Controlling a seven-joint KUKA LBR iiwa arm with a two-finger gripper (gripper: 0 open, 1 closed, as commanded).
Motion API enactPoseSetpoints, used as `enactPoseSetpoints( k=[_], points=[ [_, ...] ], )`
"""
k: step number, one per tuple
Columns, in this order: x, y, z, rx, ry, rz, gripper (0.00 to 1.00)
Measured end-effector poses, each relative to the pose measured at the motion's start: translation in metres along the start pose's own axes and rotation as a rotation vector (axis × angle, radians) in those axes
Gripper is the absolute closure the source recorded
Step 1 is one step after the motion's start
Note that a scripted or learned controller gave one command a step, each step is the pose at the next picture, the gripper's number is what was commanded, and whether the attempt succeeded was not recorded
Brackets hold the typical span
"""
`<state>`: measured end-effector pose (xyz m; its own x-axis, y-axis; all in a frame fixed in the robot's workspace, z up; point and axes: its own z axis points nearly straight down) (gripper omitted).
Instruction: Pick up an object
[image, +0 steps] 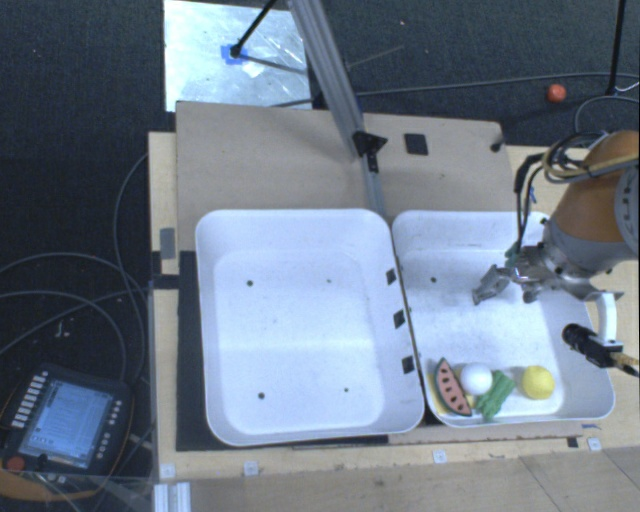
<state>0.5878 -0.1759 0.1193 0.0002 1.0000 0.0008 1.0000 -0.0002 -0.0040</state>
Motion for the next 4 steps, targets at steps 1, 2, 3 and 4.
enactPoseSetpoints(
  k=[1,2,3,4],
  points=[
    [0.0,0.0,0.033,-0.005,-0.001,0.0,0.0],
    [0.0,0.002,0.021,-0.008,-0.001,-0.001,1.0],
    [-0.001,0.003,-0.042,-0.01,-0.002,-0.001,1.0],
    [0.004,-0.001,-0.103,-0.01,-0.002,-0.001,1.0]
  ],
)
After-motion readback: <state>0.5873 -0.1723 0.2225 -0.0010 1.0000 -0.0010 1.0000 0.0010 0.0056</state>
